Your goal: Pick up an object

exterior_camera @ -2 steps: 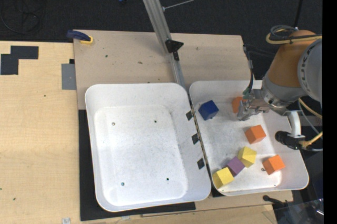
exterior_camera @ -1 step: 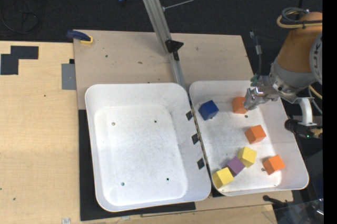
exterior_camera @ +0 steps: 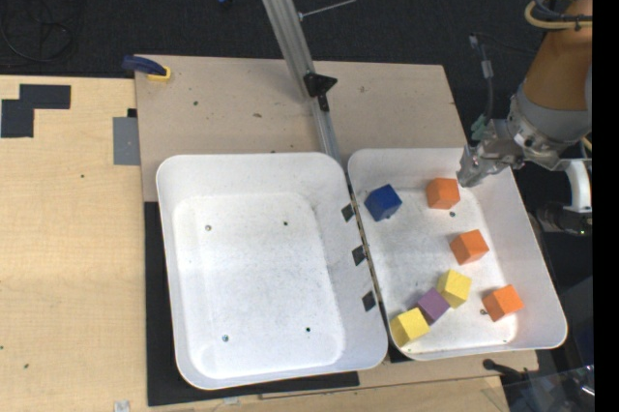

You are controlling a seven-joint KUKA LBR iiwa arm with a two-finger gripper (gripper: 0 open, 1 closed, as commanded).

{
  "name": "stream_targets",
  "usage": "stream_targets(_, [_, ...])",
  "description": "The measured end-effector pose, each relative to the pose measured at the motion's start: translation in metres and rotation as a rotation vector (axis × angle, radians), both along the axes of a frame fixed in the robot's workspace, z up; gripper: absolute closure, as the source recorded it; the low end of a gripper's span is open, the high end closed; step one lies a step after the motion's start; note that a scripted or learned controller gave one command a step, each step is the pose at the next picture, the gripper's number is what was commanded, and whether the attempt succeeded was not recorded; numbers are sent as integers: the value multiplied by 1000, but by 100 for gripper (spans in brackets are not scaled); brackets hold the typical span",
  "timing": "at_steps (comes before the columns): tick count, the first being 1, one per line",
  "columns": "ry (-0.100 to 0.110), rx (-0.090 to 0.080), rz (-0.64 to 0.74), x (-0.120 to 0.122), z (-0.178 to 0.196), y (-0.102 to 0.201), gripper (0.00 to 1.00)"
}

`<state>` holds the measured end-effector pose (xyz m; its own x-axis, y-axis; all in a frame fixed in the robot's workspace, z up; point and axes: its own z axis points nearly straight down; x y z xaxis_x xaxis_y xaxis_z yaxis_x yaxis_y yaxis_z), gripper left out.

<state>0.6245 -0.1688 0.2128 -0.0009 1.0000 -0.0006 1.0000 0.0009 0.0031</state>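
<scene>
Orange block [exterior_camera: 443, 193] in right bin [exterior_camera: 542, 289], end effector [exterior_camera: 471, 170] just beside.

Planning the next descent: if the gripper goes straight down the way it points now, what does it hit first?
Probably the orange cube nearest the gripper, or bare floor of the right bin beside it; depth is unclear from this slanted view.

bins [exterior_camera: 251, 371]: white plastic, smooth, faintly speckled. blocks, e.g. blue one [exterior_camera: 383, 202]: matt, foam-like. bench top [exterior_camera: 68, 236]: pale wood, matt, lightly grained. slanted rail [exterior_camera: 285, 23]: ribbed bare metal, dull sheen. arm [exterior_camera: 561, 72]: orange band, smooth, slightly glossy.
</scene>
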Motion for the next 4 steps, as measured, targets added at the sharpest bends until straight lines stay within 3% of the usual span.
stream_targets(1, [0, 0, 1, 1, 43, 2, 100])
stream_targets(4, [6, 3, 3, 9, 42, 152, 100])
